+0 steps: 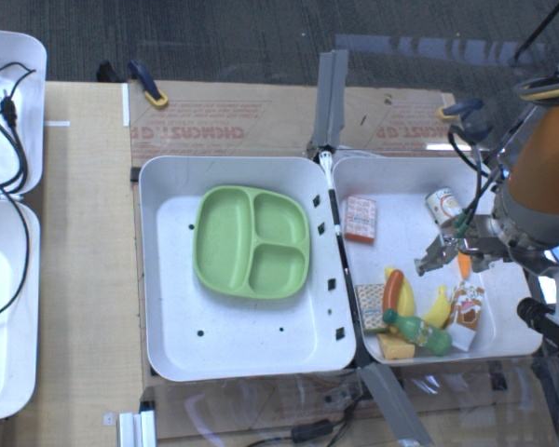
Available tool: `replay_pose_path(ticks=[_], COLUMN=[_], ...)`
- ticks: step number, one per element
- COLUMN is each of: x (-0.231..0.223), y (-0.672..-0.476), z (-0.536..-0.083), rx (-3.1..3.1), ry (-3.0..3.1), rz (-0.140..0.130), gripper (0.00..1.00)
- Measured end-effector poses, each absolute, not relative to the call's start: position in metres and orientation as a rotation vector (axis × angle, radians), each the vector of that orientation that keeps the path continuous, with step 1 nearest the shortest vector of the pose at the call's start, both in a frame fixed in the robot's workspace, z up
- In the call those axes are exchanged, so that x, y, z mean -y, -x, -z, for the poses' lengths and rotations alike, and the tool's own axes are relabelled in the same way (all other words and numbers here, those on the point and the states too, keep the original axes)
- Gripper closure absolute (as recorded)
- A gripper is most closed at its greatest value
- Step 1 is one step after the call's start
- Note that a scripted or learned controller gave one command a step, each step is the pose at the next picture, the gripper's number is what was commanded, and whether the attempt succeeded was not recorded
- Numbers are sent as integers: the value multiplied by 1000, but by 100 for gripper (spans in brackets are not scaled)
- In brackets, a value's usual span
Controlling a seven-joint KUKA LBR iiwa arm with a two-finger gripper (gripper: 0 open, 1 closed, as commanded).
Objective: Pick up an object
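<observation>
End effector (435,257) hovers in the right bin (405,186); we cannot tell its state. We note the banana (439,307) just below it, long axis near upright in view, beside the green bottle (421,331).

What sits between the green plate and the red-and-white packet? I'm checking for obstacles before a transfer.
In the camera view, only the two bins' adjoining walls lie between the green plate and the red-and-white packet; otherwise bare bin floor.
</observation>
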State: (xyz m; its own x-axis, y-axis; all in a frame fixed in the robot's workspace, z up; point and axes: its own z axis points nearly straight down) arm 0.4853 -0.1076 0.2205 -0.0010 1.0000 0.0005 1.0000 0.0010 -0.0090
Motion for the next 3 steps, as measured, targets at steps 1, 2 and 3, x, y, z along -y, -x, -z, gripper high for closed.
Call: replay_pose_path(ticks=[1,2,3], x=[221,212,214], y=[-558,-593,-592], z=[-137,-89,-95], rx=[2302,2317,2314], ry=[2129,2109,2112], rz=[-5,12,2], gripper=[0,0,100])
